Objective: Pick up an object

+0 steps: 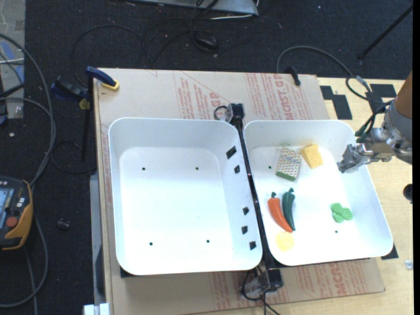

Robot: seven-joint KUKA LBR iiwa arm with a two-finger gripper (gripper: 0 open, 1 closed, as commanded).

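Note:
The right bin (384,238) holds several small items. A speckled grey block (287,163) and a yellow block (312,155) lie near its back. An orange carrot-shaped piece (278,214) lies against a dark green pepper-shaped piece (289,207) in the middle, with a pale yellow piece (284,241) just in front of them. A bright green piece (340,212) lies to the right. My gripper (350,159) hangs over the bin's right side, right of the yellow block and behind the green piece, apart from both.
The left bin (113,149) sits beside the right one, with a black divider strip (247,176) between them. Both rest on a cardboard sheet (170,90). Cables and a clamp (102,77) lie beyond the bins at the back left.

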